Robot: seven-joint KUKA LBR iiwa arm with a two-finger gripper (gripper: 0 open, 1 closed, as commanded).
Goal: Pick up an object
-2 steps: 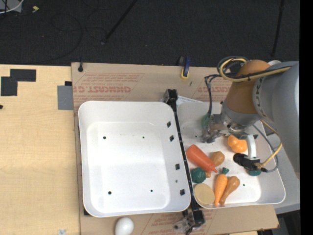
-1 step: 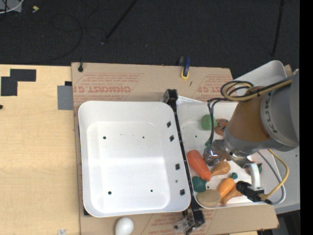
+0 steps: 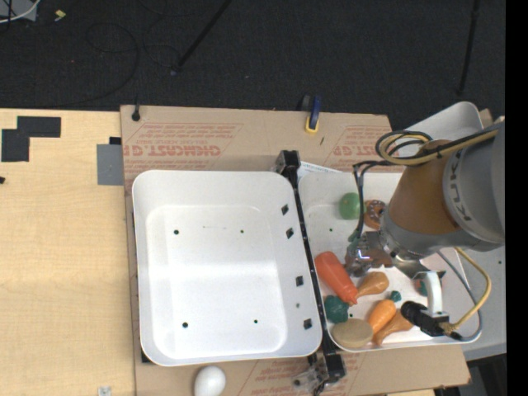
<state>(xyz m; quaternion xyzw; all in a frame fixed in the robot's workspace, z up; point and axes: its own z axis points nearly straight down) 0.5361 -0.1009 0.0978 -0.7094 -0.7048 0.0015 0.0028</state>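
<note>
While the gripper [image 3: 360, 254] hung low inside the right bin [image 3: 323, 190], whether it was clenched or released could not be told. Just below-left of it lay an orange-red carrot-shaped toy [image 3: 334, 275], with a tan piece [image 3: 373, 284], a dark green piece [image 3: 336, 308], an orange piece [image 3: 382, 313] and a beige disc [image 3: 353, 333] nearby. A green ball [image 3: 350, 205] sat higher up. The left bin [image 3: 216, 266] filled the frame's centre.

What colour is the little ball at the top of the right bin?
Green. The ball shows best in the camera view, near the bin's far wall.
</note>
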